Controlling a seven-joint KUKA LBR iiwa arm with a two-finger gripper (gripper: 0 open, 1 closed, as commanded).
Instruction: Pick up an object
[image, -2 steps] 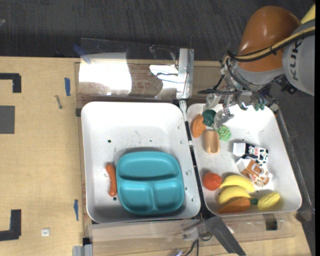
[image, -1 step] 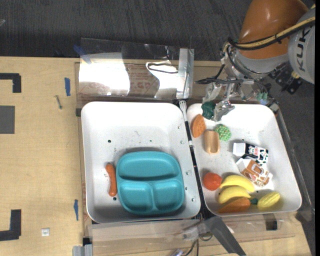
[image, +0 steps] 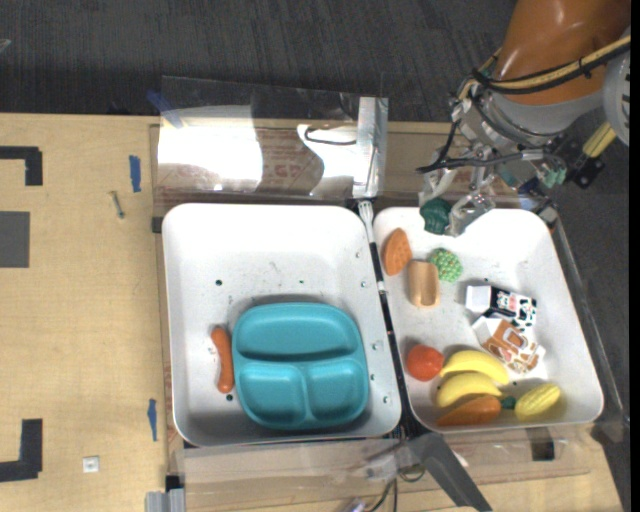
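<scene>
My gripper (image: 449, 212) hangs over the far left corner of the right bin (image: 572, 300). A small dark green object (image: 435, 216) sits between its fingers, overlapping the bin's rim, so it looks lifted. Below it in that bin lie an orange oval (image: 397, 250), a light green bumpy ball (image: 446, 265), a tan cylinder (image: 424, 283), a red tomato (image: 424, 362), yellow bananas (image: 472, 368), a lemon (image: 537, 400) and small printed boxes (image: 503, 320).
The left bin (image: 200, 250) holds a teal divided plate (image: 298, 362) and an orange sausage-shaped piece (image: 224, 358) beside it. A shiny clear panel (image: 260, 150) stands behind the left bin. Cables hang around the wrist (image: 520, 140).
</scene>
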